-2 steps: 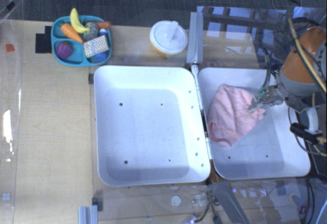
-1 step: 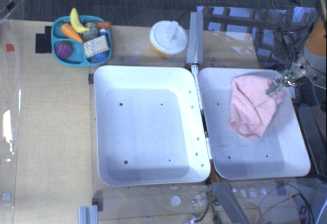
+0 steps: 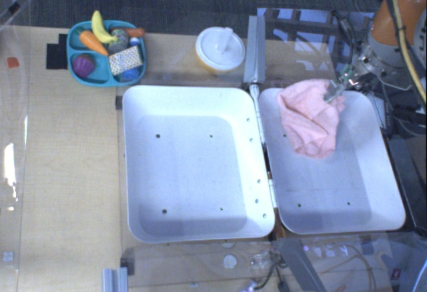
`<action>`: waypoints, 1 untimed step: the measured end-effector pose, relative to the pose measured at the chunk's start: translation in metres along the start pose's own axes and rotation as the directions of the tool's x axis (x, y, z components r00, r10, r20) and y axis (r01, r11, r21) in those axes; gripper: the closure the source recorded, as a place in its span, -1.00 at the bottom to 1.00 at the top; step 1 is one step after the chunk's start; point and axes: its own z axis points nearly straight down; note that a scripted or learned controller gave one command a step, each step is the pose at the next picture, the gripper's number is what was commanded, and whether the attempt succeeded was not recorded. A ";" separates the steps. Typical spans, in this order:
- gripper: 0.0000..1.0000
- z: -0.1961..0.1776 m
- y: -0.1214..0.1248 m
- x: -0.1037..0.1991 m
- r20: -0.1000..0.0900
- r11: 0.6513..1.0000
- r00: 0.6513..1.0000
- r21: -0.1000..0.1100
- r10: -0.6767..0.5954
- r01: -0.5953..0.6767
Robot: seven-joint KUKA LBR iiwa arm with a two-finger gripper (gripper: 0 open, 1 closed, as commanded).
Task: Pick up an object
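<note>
Pink cloth [image 3: 308,119] crumpled in right bin [image 3: 347,211], upper-left part, w/ gripper [image 3: 335,92] at its top-right corner.
Arm [image 3: 393,17] comes in from upper right of frame; fingers' tips sit right at cloth's upper-right edge, touching or v. close. Can't tell if fingers are wide, narrow or pinching fabric, too small & blurred. Cloth is bunched, folds running down toward bin's middle, lies on bin floor near the back wall. Left bin [image 3: 193,164] sits just beside, walls touching along centre seam. On counter [image 3: 60,171] behind bins: white lidded cup [image 3: 220,49] at top centre, blue tray [image 3: 100,54] at upper left w/ toy food incl. banana [image 3: 101,28], carrot [image 3: 92,41], purple pc.
</note>
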 end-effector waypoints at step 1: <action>1.00 0.018 0.034 0.066 -0.001 0.999 0.999 0.001 0.052 -0.052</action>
